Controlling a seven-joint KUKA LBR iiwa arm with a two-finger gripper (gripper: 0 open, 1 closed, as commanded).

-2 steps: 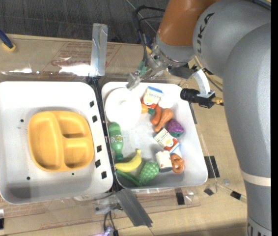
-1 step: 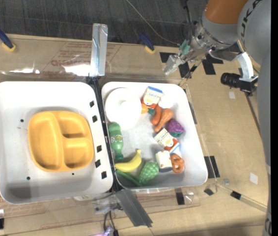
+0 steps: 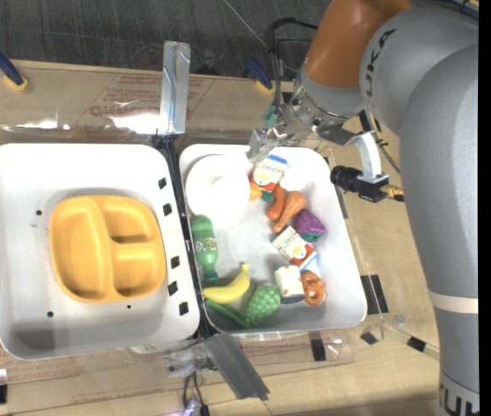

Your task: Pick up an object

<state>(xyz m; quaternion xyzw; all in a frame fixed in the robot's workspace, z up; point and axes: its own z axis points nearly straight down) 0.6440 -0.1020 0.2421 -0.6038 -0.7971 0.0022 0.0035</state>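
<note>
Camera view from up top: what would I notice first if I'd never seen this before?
Probably the big grey robot arm with its orange band, reaching in from the right. Next, the yellow tray sitting alone in the left bin. Then the right bin, crowded with toy food, like a banana and a carrot.

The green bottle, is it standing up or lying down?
Lying down. The green bottle lies flat on its side in the right bin, by the left wall, just above the banana.

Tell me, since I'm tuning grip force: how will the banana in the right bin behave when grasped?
The banana looks like smooth moulded plastic, so probably stiff, light and a bit slippery. Its curved shape may pivot between fingers. It lies against the green bottle and green bumpy toy, so pushing likely shifts them.
</note>
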